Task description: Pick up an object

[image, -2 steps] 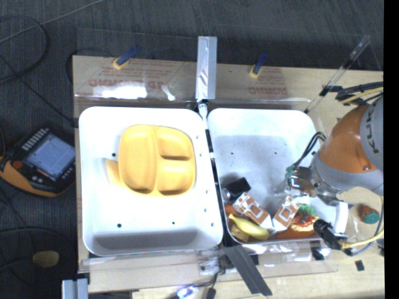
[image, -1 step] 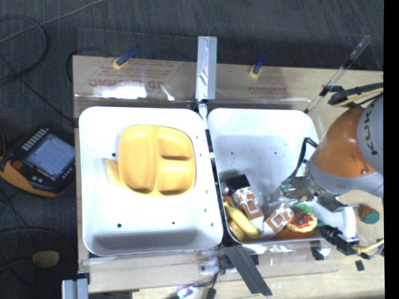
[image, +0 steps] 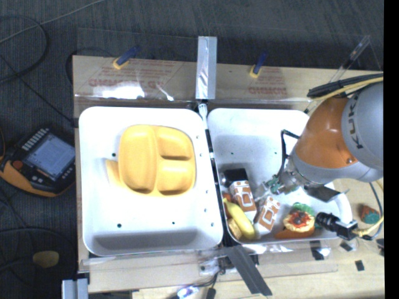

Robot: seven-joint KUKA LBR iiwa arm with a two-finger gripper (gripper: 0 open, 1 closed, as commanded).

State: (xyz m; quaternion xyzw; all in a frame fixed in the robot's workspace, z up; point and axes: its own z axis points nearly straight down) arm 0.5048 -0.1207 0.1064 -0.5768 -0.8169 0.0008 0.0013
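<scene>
Leftmost, off the bench, a handheld control pendant lies on the dark carpet. Next comes the left bin, and in it a yellow divided tray sits upside down, nearer the far wall than the near one. Across the middle divider is the right bin, its far half bare white. Toys crowd its near left part: a small black block, two little gingerbread-style houses side by side, a banana lying along the near left corner, and a pizza-like toy to their right. My gripper hangs just above and right of the houses; whether my fingers are parted or closed I cannot tell. My orange band and grey arm cover the bin's right side.
</scene>
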